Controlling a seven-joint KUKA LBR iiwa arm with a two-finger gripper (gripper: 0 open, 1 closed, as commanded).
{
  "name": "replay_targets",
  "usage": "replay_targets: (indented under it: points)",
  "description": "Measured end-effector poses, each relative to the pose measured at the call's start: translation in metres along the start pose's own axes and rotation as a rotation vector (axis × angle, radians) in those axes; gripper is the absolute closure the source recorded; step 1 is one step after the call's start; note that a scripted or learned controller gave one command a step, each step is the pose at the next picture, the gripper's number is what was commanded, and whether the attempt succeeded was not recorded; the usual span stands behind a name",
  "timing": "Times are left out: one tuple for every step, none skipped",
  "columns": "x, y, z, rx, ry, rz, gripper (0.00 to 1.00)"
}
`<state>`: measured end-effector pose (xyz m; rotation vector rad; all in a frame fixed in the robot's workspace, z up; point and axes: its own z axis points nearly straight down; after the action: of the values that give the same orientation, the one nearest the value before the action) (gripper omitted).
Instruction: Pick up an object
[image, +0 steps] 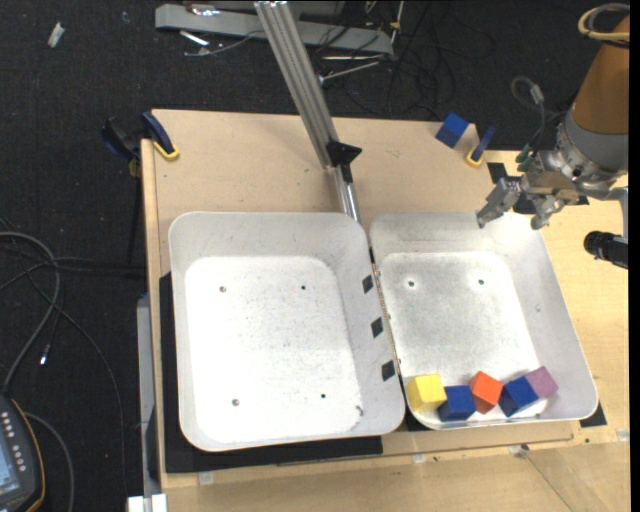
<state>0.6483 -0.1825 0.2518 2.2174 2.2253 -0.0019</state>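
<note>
Several small blocks lie in a row along the near wall of the right bin (560, 310): a yellow block (427, 389), a blue block (457, 402), an orange block (487, 389), a second blue block (519, 395) and a purple block (542, 381). My gripper (517, 213) hangs over the bin's far right corner, well away from the blocks. Its two fingers are spread apart and open, with nothing between them.
The left bin (190, 300) sits beside the right one. A blue block (453, 129) lies on the wooden bench behind the bins. A slanted metal pole (305, 85) reaches down to the bins' far edge. Clamps (160, 138) grip the bench's back corners.
</note>
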Motion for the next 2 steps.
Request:
replay_targets:
  points:
    - [0.065,-0.036,0.048,0.006,0.005,-0.004,0.0]
    - [0.052,-0.113,0.056,0.005,0.001,0.008,0.0]
